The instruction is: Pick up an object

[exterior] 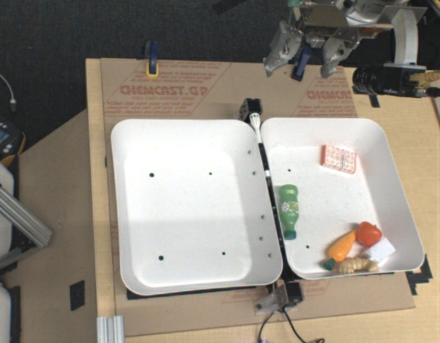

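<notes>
My gripper hangs high at the top of the camera view, beyond the far edge of the right bin. Its two fingers stand apart, open, and hold nothing. In the right bin a green bottle lies along the left wall. A pink patterned box rests near the far right. An orange carrot, a red tomato-like piece, a beige knobbly piece and a white card crowd the near right corner.
The left bin sits beside the right one on a cardboard sheet. A blue-and-yellow clamp grips the sheet's far edge, and another blue clamp shows below the gripper. A black fixture joins the bins at the far side.
</notes>
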Tool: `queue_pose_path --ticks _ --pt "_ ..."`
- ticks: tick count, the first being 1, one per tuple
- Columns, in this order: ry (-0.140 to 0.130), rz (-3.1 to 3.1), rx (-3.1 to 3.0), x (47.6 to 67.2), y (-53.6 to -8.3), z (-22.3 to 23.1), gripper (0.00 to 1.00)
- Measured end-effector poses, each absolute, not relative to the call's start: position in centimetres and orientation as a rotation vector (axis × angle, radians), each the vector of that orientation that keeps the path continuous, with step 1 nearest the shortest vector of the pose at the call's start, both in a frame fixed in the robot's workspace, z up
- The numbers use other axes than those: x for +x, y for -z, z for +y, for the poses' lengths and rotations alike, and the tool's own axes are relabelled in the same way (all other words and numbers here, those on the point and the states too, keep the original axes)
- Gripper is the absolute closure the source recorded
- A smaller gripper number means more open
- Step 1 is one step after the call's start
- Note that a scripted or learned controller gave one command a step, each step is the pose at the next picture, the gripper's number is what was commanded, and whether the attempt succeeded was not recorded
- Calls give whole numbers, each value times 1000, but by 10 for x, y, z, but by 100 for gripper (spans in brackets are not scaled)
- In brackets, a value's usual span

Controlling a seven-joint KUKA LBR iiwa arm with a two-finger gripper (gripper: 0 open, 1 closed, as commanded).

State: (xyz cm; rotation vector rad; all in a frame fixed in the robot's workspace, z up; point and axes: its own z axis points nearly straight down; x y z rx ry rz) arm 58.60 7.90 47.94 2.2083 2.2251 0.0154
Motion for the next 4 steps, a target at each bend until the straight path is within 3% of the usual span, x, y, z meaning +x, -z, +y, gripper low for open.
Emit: queue_pose_path --ticks 1,2,3,4 --pt "-13 2229 2209 577 -539 174 0" --pt "3 2226 2219 546 -535 222 0" --pt "4 2228 2219 487 -536 225 0" --pt "0 2226 2217 490 -545 225 100"
